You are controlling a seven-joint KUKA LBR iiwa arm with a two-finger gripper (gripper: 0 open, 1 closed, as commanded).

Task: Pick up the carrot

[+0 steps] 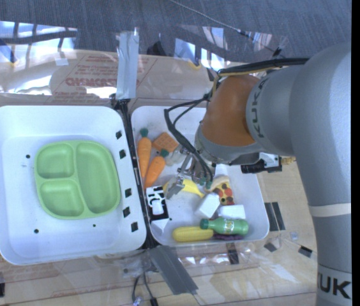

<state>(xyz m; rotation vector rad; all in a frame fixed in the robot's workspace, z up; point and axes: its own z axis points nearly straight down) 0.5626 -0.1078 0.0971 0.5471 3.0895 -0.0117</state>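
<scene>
Two orange carrots lie side by side at the left wall of the right bin (256, 199). The longer carrot (143, 160) has a green top pointing to the far side, and the shorter carrot (155, 169) lies just right of it. My gripper (181, 182) hangs over the middle of the right bin, a little right of and nearer than the shorter carrot. It is open with nothing between its fingers. The grey wrist with the orange band (231, 116) hides the far right part of the bin.
The right bin also holds an orange cracker (165, 143), a pizza slice (221, 187), a white block (209, 204), a green bottle (226, 226) and a yellow fruit (191, 234). A green divided plate (78, 178) lies in the left bin (7, 132).
</scene>
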